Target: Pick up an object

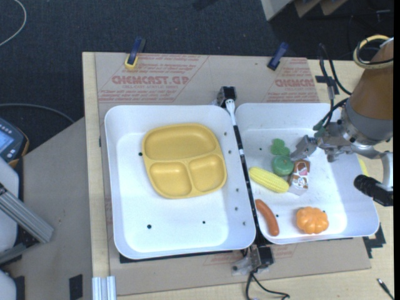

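The tool point(304, 150) hangs low over the right bin point(350, 227), its grey tip pointing toward the left side of the view. Whether its fingers are apart or together cannot be told from this angle, and nothing is seen between them. Just below the tip lies a small red-and-white carton point(300, 174), very near or touching it; which of the two cannot be told. Just left of the carton sits a green piece point(281, 164), with a second green piece point(277, 146) beside it toward the bin's far side. Further left and nearer the camera lies a yellow corn cob point(269, 180). Nearer still, a red sausage point(267, 217) rests along the bin's left wall, and an orange pumpkin-like toy point(311, 220) sits close to the front rim, below the tool.

Behind the tool, the arm point(374, 105) comes in from the right, bent down toward the bin, the orange band above the grey wrist and dark cables looping beside it.

Well to the left of the tool, past the wall between the bins, the left bin point(125, 217) holds a yellow divided plate point(184, 159) with three compartments. Both bins stand on a brown protective sheet with red lettering, clipped to the desk point(187, 74) at its far edge. Dark carpet lies beyond.
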Tool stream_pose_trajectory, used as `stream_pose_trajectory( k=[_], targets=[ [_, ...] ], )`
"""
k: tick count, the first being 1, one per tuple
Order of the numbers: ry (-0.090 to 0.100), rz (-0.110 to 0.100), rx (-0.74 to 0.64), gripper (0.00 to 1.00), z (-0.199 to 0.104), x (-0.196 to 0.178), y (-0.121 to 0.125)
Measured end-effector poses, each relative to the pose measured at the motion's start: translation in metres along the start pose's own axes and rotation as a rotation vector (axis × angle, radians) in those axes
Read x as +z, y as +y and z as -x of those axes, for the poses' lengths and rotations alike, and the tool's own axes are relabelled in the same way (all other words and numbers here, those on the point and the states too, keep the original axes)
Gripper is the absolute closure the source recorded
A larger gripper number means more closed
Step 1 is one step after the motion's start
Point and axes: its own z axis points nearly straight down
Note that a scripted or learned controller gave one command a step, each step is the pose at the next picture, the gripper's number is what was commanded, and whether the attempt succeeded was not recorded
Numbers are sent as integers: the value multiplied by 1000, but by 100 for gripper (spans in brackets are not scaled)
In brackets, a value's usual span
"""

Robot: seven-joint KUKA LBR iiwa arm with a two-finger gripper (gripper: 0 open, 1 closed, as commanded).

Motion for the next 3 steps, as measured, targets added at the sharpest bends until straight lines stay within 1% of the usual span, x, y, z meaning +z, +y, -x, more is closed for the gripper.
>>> stream_pose_trajectory(
  k=[1,2,3],
  targets=[
    [1,-1,-2,0,-14,115,51],
    [-1,5,1,100,-13,98,52],
    [6,14,-16,100,-152,3,58]
  ],
)
